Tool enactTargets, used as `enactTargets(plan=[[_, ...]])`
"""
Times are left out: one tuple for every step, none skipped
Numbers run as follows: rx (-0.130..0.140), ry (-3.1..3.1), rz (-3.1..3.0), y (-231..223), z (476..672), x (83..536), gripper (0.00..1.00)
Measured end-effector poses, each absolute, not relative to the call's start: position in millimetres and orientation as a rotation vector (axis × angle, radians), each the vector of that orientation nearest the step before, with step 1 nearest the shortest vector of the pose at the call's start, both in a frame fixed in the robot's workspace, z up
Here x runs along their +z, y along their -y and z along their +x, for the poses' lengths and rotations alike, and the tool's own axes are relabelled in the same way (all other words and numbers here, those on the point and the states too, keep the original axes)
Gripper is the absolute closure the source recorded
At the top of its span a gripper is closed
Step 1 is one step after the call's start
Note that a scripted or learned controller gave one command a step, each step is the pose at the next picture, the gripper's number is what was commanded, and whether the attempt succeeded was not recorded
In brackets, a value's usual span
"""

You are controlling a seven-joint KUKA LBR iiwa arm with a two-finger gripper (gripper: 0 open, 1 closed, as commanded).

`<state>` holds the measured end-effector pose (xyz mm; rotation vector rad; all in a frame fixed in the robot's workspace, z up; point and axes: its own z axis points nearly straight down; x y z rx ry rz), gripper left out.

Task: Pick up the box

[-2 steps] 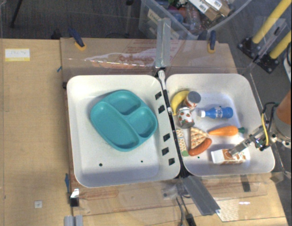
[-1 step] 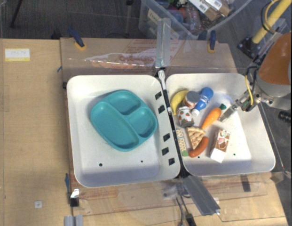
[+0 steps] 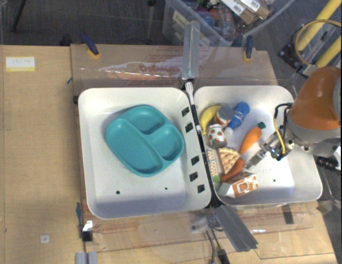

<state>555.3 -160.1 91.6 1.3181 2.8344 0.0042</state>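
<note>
We've got the arm's jaws (image 3: 253, 159) low by the orange carrot (image 3: 250, 140), likely lining up on the small orange-and-white carton box (image 3: 243, 186). Can't tell their opening.

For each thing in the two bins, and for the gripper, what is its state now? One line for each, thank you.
teal plate: lying flat in the left bin, nothing on it
box: lying in the right bin, not held
carrot: lying at a slant beside the gripper
banana: lying against the divider
bottle: lying on its side
gripper: low over the right bin, near the carrot
</note>
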Motion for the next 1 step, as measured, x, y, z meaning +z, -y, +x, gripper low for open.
enactTargets(plan=[[0.001, -2.868, 1.244, 213.6, 498.2, 91.0, 0.0]])
